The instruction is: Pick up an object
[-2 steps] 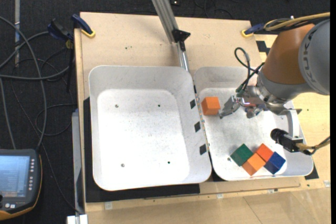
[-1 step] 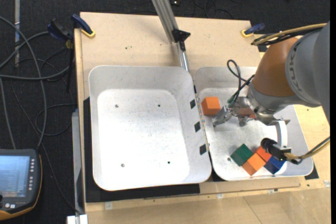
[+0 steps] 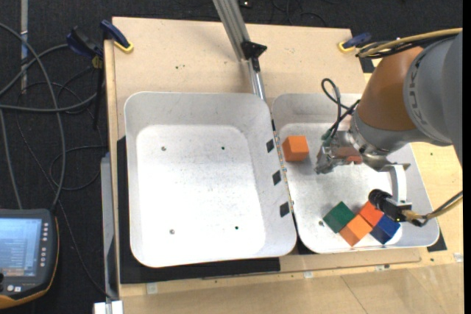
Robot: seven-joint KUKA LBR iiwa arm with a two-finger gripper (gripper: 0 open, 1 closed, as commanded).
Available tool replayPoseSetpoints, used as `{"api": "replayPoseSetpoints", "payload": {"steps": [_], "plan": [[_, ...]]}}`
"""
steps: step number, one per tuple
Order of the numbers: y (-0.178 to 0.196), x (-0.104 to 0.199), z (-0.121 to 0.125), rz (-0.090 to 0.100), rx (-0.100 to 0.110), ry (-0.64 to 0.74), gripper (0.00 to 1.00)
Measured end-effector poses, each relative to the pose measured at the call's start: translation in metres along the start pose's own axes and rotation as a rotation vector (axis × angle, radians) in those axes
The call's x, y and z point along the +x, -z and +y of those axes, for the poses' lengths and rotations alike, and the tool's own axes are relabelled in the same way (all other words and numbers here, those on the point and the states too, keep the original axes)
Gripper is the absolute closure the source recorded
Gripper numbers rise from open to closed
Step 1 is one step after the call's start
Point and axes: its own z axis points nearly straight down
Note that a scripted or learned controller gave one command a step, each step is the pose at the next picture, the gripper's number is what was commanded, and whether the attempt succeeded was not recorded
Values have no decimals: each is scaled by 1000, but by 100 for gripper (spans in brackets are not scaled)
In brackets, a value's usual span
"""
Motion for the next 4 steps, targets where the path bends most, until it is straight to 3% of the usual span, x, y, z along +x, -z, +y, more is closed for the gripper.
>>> {"api": "replayPoseSetpoints", "payload": {"steps": [2, 4], "plan": [[114, 3, 11, -1, -6, 5, 100], [125, 116, 22, 2, -1, 10, 100]]}}
